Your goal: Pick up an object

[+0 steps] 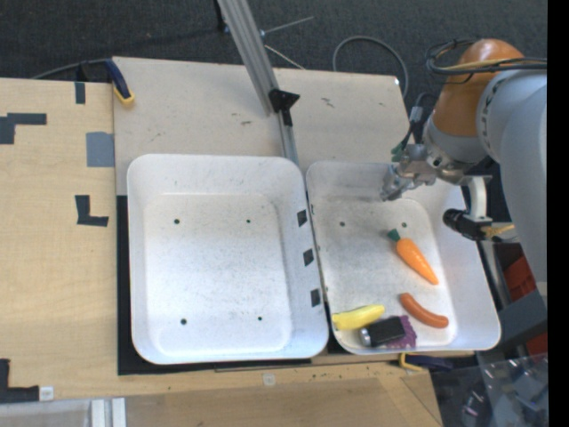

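Right bin [356, 238] lies mostly bare beneath the pincer [393, 188], its state unclear, with the carrot [416, 260] near its right edge.

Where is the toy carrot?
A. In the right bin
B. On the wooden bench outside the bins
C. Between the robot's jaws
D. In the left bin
A: the orange toy carrot with a green top lies on the floor of the shallow white right bin, apart from the gripper, which is up near the bin's far edge.
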Tool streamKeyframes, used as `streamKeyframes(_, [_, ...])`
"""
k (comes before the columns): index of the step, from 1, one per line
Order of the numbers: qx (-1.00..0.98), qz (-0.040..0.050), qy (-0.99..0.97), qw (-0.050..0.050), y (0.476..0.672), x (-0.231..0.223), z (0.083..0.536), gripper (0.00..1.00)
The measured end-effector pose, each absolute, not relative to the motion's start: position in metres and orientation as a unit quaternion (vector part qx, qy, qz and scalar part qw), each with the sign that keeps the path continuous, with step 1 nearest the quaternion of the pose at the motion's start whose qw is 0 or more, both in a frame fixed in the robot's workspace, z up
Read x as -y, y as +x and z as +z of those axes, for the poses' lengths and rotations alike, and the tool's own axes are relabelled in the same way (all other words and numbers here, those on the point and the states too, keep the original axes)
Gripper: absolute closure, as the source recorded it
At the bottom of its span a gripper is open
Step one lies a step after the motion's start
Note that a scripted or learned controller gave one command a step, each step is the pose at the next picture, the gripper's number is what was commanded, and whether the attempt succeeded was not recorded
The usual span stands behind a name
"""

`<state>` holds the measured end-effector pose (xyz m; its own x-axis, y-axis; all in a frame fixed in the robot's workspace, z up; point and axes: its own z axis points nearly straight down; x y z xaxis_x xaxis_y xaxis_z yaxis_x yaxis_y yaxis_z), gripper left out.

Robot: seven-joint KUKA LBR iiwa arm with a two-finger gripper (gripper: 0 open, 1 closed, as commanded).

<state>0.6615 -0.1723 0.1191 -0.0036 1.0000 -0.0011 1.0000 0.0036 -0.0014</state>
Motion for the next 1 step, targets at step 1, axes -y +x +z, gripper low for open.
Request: streamKeyframes(1, [0.708, -0.0017, -0.706, -0.002, 0.667, 0.1647, 0.1797, 1.0])
